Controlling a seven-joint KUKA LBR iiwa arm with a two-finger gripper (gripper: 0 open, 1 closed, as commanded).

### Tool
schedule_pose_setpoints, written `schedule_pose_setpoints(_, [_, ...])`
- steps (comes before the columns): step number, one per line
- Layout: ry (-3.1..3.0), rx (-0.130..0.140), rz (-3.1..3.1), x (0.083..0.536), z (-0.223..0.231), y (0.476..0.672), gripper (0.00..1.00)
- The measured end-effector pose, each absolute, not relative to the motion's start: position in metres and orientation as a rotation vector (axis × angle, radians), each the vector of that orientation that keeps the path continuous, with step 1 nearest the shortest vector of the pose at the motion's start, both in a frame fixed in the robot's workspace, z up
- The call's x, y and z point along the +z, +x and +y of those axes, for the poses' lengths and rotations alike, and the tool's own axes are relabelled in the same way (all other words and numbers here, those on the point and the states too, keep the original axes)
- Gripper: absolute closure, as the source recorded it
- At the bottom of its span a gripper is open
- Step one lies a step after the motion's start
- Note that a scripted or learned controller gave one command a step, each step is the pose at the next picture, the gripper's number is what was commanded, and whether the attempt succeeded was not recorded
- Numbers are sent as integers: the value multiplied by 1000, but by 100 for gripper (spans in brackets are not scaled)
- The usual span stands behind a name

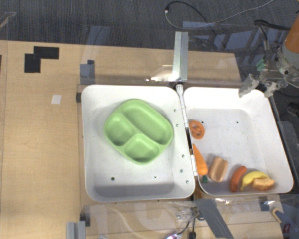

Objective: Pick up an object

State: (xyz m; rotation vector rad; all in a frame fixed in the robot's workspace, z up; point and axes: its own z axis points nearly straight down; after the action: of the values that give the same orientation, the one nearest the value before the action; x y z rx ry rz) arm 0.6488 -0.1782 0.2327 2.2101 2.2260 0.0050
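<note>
Bench (35,133): 2 white bins, side by side.

Left bin (97,180): 1 green divided plate (138,130) with 3 compartments, lying near the middle, long axis running from upper left to lower right.

Right bin (239,118): 6 toy food items.
- 1 orange round slice (196,129), near the left wall.
- 1 carrot (200,160), long axis roughly up-down, narrow end toward the top, along the left wall.
- 1 hot dog bun (219,169), just beside the carrot.
- 1 red-orange pepper (237,178), long axis tilted.
- 1 banana (254,177), touching the pepper.
- 1 tan bread piece (263,184), against the banana.

No legible writing.

Gripper (263,85): at the right bin's upper right corner, above the rim, well apart from the food; finger spacing cannot be made out.
</note>
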Motion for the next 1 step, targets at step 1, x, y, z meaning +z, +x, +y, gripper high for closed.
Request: schedule_pose_setpoints(1, [2127, 4, 2305, 181, -177, 635, 0])
